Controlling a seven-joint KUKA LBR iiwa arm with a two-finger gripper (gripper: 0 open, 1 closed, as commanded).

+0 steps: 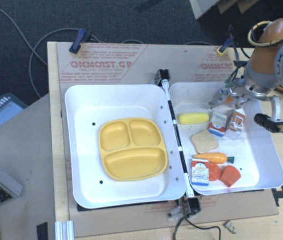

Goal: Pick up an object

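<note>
The gripper is hanging over the far part of the right bin, its metal fingers spreading apart and pointing down and to the left — nothing is sitting between them. The grey arm with its orange band is reaching in from the right, above the bin's far right corner.

Just near of the gripper, two small cartons are standing side by side: a blue and white carton and, touching it on the right, a brown and white carton. Both are lying just below the fingertips, apart from them. To the left of the cartons, a yellow corn cob is lying along the bin's left wall. Nearer still, a pale flat cookie-shaped piece is resting, then an orange carrot, and at the near edge a red and white packet beside a red block.

The left bin is holding a yellow divided tray, well apart from the gripper.
</note>
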